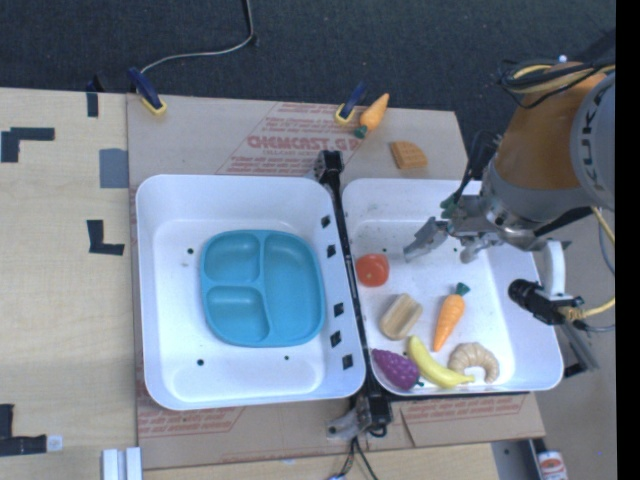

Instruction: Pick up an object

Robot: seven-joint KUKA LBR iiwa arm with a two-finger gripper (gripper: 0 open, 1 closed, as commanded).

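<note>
My gripper (446, 245) hangs open over the upper middle of the right bin (385, 200), its fingers spread and nothing between them. Below and left of it lies a red tomato (372, 269). A tan bread piece (400, 316) and an orange carrot (450, 313) rest lower in the bin. Along the bin's front edge are purple grapes (396, 368), a yellow banana (436, 364) and a croissant (476, 360). The carrot lies directly below the right finger.
The left bin (160, 268) holds a blue divided plate (262, 287). Outside the bins, on the cardboard behind them, lie a small orange carrot-like toy (374, 112) and a tan cracker-like piece (408, 155). A black clip divider (336, 248) runs between the bins.
</note>
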